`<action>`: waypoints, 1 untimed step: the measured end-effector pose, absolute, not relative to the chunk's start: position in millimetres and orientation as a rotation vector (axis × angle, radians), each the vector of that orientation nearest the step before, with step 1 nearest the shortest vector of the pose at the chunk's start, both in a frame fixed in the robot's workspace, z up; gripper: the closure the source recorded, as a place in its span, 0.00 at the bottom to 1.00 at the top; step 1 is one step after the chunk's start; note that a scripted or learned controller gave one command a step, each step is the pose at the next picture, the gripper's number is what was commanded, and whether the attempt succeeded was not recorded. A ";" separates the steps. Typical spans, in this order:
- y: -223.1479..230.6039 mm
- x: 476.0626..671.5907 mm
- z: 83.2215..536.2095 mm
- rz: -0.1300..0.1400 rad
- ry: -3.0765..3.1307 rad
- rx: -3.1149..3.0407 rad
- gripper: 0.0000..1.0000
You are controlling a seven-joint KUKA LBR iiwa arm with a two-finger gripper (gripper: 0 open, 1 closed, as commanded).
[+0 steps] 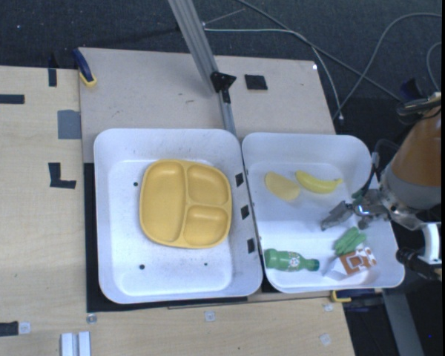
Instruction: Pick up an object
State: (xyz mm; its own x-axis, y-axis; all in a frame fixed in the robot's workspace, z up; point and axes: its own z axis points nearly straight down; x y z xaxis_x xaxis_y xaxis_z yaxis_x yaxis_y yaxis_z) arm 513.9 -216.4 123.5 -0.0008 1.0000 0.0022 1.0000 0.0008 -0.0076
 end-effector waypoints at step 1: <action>-216.4 515.2 137.2 0.002 -2.222 -2.217 1.00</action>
